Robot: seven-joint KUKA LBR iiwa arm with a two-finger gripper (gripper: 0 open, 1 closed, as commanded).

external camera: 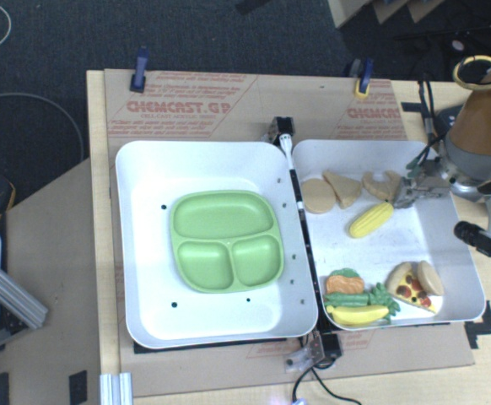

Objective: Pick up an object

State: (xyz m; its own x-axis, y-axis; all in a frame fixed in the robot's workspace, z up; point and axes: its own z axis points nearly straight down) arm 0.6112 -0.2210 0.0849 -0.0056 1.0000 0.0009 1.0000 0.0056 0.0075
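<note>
The right bin [452, 256] holds several toy foods. A yellow corn cob [370, 219] lies near its middle. Behind the cob sit a round tan biscuit [318, 195], a tan wedge [343, 188] and a third tan piece [380, 184]. A pizza slice [412, 287], a banana [361, 315], an orange piece [345, 283] and green leaves [381, 296] lie along the front. My gripper [407, 191] hangs low at the bin's back right, right beside the third tan piece and just above the cob's right end. Nothing shows between its tips.
A green divided plate [226, 240] rests in the left bin [136, 226]. The grey and orange arm [477, 133] comes in over the right bin's far right corner. Two clamps [139, 71] [363, 76] hold the board's back edge.
</note>
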